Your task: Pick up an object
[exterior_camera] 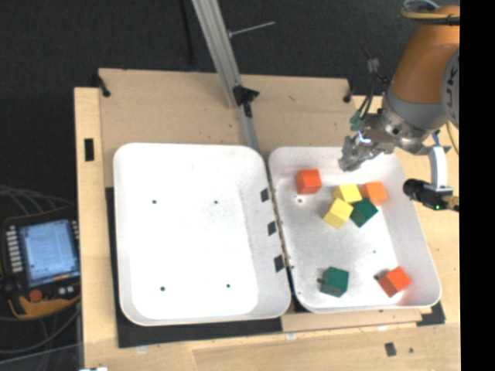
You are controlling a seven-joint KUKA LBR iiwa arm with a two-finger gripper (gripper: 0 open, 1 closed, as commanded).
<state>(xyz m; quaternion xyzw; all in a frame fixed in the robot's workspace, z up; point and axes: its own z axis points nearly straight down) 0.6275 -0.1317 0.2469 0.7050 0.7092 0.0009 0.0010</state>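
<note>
Nearest my camera, along the bottom edge, I log the pale wooden desk (232, 350) carrying both bins. At far left a handheld control pendant with a lit blue screen (42, 253) sits off the desk. Next, the left shallow white plastic bin (131, 300). A slanted grey metal pole (220, 52) crosses behind it. The right shallow white plastic bin (418, 242) holds the blocks: an orange cube (308, 181) near its upper left, a dark green cube (334, 281) near the front, then two yellow cubes (343, 205) touching each other, a second dark green cube (363, 212) against them, a pale orange cube (376, 192) just behind, and an orange-red cube (394, 280) at front right. Jaws (354, 157) of the grey-and-orange arm hang over the bin's back edge, above the cluster; I cannot tell whether they are spread or pressed together.
</note>
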